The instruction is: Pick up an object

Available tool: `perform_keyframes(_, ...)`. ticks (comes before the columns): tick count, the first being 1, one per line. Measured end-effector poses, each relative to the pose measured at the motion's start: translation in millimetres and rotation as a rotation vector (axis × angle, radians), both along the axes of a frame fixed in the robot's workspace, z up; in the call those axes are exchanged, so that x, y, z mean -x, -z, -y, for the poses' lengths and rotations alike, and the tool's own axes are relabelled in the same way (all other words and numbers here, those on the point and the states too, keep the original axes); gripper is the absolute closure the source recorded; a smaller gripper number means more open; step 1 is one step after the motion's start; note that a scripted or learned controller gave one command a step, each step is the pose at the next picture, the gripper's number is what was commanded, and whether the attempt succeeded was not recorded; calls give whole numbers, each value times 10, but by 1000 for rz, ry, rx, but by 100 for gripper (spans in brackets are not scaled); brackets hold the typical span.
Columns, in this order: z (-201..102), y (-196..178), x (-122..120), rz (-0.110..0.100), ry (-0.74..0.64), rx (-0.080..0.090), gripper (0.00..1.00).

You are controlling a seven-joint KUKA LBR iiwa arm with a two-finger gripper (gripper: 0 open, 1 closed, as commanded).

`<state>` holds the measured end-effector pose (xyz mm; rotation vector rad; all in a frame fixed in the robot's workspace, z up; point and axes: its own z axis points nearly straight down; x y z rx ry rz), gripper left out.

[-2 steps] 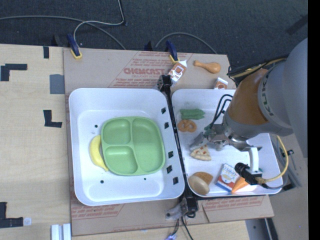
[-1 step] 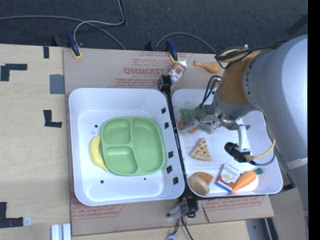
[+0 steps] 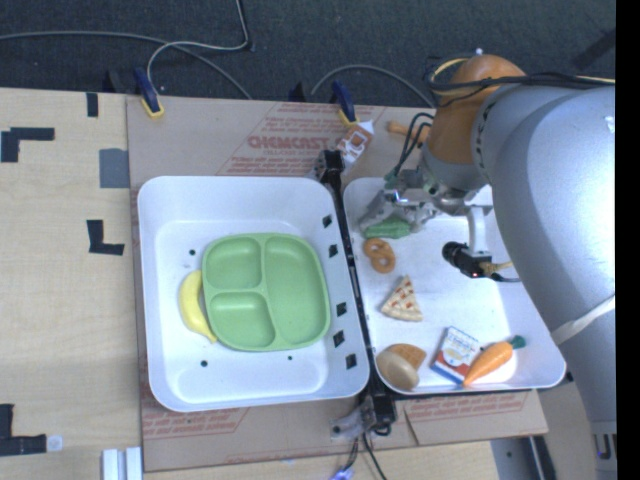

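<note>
One green pod (image 3: 388, 230) lies right under my gripper (image 3: 392, 211) in the right bin (image 3: 520, 313); whether it's clamped, I cannot tell.

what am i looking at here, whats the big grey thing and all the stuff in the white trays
The big grey shape is a robot arm reaching in from the right. The one camera looks down on the bench from above. The arm ends in a gripper, low over a green item in the right bin. That bin also has a pretzel, a pizza slice, a bread roll, a small carton and a carrot, all toy food by the look. The left bin has a green divided plate and a banana. I cannot tell whether anything is held.
</note>
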<state>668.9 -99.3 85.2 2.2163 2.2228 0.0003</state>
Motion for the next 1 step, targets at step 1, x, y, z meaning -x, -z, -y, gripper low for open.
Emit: perform_keyframes(1, 1, -102, 0, -1, -1, 2, 100)
